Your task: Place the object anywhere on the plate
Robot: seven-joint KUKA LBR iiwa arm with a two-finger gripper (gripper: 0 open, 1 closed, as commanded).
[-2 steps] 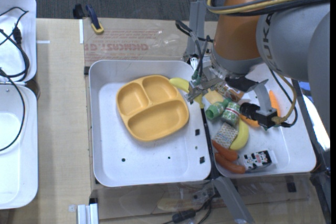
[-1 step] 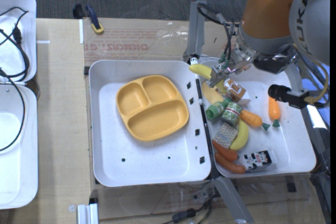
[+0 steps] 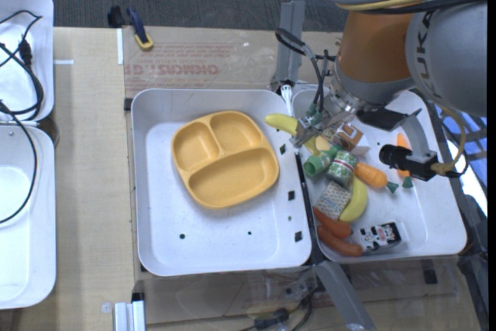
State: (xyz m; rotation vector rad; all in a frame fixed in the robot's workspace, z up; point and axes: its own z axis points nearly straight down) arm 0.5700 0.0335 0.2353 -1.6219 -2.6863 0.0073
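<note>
Hovering at frame centre-right, gripper over right bin's toy-food pile, likely seeking pick; finger state impossible to tell. Yellow plate waits bare in left bin, centre frame. Banana just beside gripper, possible target.

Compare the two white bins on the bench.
The left bin holds one yellow divided plate; the right bin holds a heap of toy food, among them a banana and a carrot. The arm hangs over the right bin, not the left. Both are shallow, white and side by side.
</note>
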